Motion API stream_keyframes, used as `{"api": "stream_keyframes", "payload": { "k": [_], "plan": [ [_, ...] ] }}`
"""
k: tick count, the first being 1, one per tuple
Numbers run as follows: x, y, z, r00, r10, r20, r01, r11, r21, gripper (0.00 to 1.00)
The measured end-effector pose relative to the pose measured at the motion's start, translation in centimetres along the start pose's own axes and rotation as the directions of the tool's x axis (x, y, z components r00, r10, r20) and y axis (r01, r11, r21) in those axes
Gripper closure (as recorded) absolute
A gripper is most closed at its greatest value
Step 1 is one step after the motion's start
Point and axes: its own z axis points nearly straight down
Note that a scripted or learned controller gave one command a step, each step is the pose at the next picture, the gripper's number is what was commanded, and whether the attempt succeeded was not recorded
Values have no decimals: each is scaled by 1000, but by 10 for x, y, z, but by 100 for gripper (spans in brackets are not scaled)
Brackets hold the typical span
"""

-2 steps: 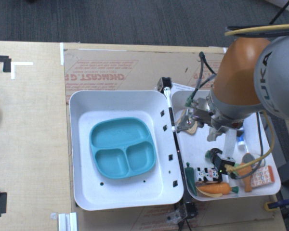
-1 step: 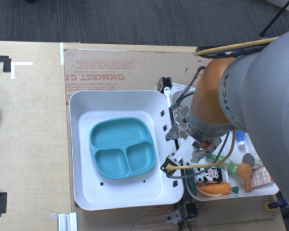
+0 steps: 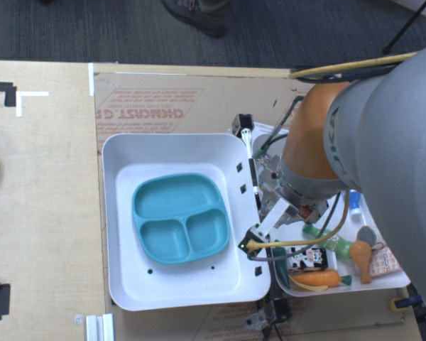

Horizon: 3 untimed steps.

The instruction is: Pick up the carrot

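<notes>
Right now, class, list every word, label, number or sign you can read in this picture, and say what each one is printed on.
"CHEMCAST GP": red print on the cardboard sheet behind the left bin; it appears upside down and only partly legible, so this reading is unsure.
Dark letters on the arm's grey casing: cut off by the orange band, unreadable.
Black-and-white printed carton in the right bin, beside the carrot: print too small to read.
</notes>
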Motion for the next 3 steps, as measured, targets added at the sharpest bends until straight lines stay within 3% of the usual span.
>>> {"api": "stream_keyframes", "payload": {
  "k": [1, 2, 3],
  "plan": [
    [0, 0, 0, 1000, 1, 0, -1, 1000, 0, 0],
    [0, 1, -5, 1000, -5, 9, 5, 1000, 5, 100],
    [0, 1, -5, 1000, -4, 9, 4, 1000, 5, 0]
  ]
}}
